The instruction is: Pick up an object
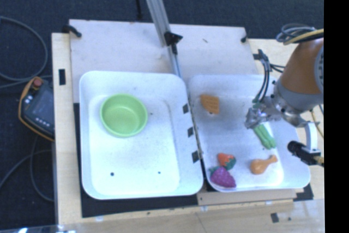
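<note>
Far left, off the desk [136, 41]: orange-rimmed pendant [38, 109] with dark screen, lying on dark floor among cables.

Left bin [163, 90]: holds light green bowl [124, 114], upright, in upper-left part, well apart from walls.

Between bins, at rear: slanted aluminium post [155, 0] rising from desk toward top edge.

Right bin [234, 84] — five items. Orange-brown piece [210, 103] near rear-left corner. Red-orange strawberry [226, 160] with green leaf near front wall, just beside purple grape bunch [223, 177] sitting at front-left edge. Orange drumstick-shaped toy [263, 164] to right of these, near front. Green vegetable [265, 135], elongated, lying diagonally right of centre.

Tool [257, 119]: low over right bin, directly at upper end of green vegetable — appears touching or just above it. Cannot tell spacing of tips; too small and cluttered by cables. Nothing seen lifted.

Arm [302, 73]: orange band and grey wrist entering from right, above right bin's far side.
</note>
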Robot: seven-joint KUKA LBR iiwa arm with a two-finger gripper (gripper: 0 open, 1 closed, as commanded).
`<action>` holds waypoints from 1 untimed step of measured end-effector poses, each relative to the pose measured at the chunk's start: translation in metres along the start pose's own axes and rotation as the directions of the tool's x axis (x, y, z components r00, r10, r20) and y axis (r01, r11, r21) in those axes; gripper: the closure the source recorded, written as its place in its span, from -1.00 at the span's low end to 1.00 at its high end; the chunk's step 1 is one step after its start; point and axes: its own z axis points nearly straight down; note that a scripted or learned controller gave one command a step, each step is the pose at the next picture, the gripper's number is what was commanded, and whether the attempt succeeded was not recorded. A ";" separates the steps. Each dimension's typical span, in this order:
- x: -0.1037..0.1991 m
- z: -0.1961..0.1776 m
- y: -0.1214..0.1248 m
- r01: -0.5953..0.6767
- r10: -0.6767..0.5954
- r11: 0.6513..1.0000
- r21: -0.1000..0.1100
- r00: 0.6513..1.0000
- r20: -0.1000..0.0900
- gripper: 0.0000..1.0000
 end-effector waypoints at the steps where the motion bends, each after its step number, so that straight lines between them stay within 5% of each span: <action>1: 0.000 -0.044 0.001 0.003 -0.003 1.000 -0.001 1.000 0.000 1.00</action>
